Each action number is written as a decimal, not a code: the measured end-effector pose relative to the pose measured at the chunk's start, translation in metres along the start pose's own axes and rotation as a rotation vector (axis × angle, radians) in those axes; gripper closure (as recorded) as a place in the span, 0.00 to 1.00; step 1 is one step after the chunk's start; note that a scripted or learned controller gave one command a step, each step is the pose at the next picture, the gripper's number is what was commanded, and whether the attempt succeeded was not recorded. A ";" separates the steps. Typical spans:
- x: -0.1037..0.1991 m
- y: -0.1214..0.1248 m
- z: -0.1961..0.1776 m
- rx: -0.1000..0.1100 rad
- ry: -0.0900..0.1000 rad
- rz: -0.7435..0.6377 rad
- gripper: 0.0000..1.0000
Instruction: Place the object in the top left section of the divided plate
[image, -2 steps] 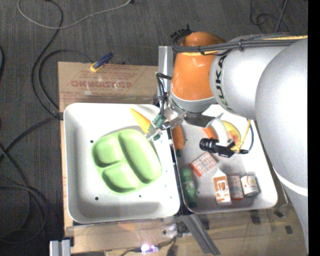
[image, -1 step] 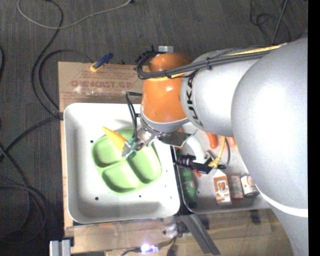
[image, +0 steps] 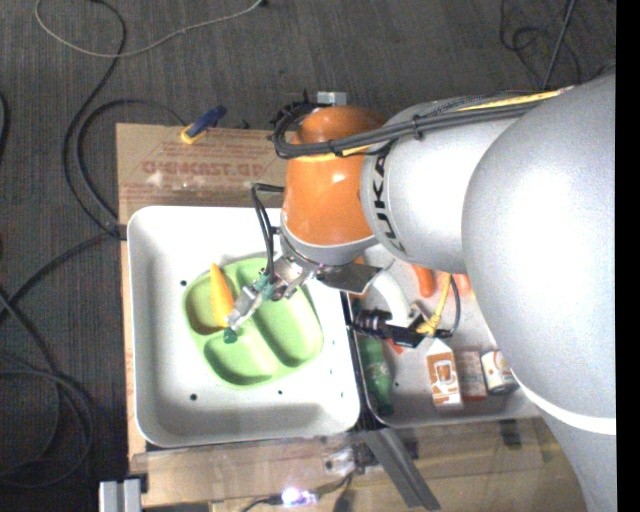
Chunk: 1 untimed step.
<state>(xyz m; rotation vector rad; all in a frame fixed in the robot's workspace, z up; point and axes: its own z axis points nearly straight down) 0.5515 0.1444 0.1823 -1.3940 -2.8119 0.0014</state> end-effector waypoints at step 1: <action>0.009 -0.059 0.027 0.001 0.000 -0.143 0.00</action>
